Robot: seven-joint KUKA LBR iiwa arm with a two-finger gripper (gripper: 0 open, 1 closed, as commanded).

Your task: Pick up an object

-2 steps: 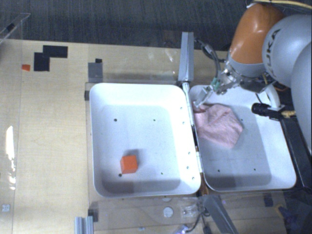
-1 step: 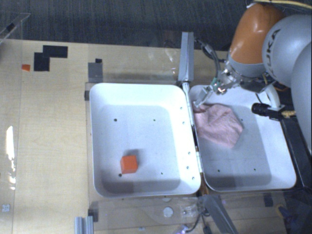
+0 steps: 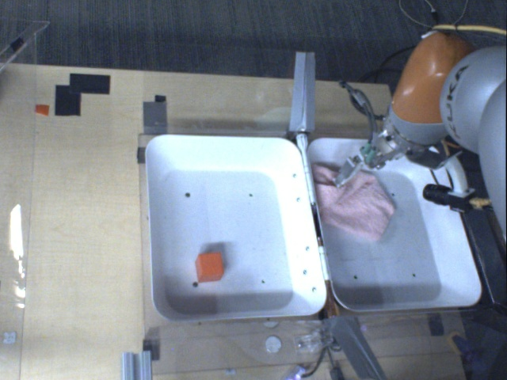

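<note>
You see the wooden bench carrying two white bins side by side. The left bin is the bigger one in the view, and the right bin stands touching it at the middle divider. The grey arm, with its orange band, reaches in from the right over the far edge of the right bin. In that bin lies a crumpled pink cloth, near the divider. The gripper is down at the cloth's upper edge; if its fingers pinch the cloth, you cannot tell. A small orange cube rests in the left bin, toward its near left part.
</note>
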